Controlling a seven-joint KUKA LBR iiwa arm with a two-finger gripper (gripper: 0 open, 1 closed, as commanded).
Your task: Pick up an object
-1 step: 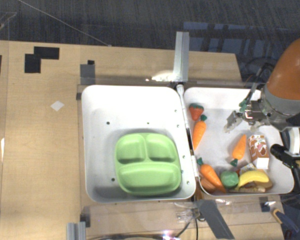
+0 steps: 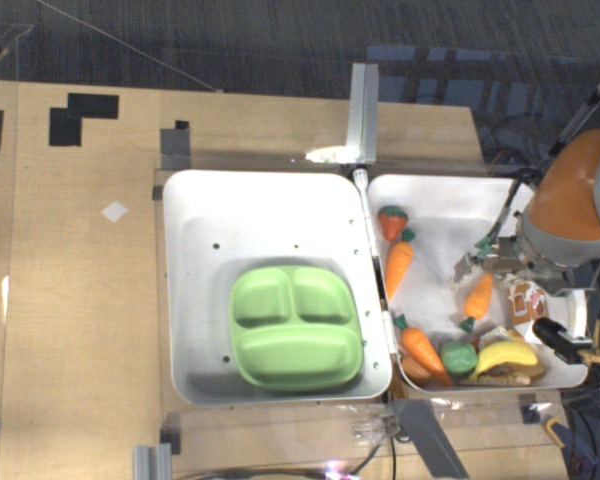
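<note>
Carrot (image 2: 478,296), small and slanted, lies in the right bin (image 2: 440,203) directly under the claw (image 2: 486,259). Whether the claw is parted or closed cannot be told. A good grasp would straddle its narrow width, clear of the banana (image 2: 507,354).

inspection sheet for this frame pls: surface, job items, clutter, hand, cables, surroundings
Surface: tan wooden bench bearing two shallow white bins, left bin and right bin, side by side.
Job's things: right bin holds orange toy carrots, a red toy strawberry, a yellow toy banana and a green round toy.
Clutter: green divided plastic plate in the left bin.
Hand: hand low over the right bin, above a small orange carrot; grasp unclear.
Cables: dark cables at the bench's front edge.
Surroundings: dark carpet behind the bench.
</note>
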